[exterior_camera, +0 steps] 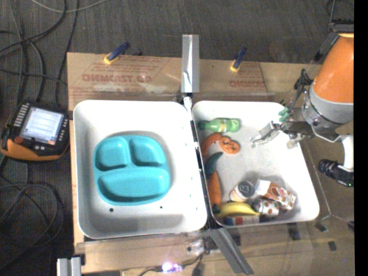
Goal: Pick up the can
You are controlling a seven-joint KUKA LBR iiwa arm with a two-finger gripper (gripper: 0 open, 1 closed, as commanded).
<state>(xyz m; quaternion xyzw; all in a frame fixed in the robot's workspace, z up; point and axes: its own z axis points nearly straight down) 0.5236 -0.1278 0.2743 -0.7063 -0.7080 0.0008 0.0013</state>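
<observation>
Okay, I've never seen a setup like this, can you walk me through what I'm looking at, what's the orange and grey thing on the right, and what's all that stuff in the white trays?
This is one camera fixed above a workbench, looking down at a slant. The orange and grey thing is a robot arm reaching in from the right. At its end is its hand, two thin metal fingers, hovering over the right bin. Nothing sits between the fingers.

The left bin holds a blue divided plate. The right bin holds small things: a green bottle near the top, an orange toy below it, a carrot by the left wall, and near the front a banana and a can with its grey top facing up, beside some packets. The arm is meant to pick up the can.
</observation>
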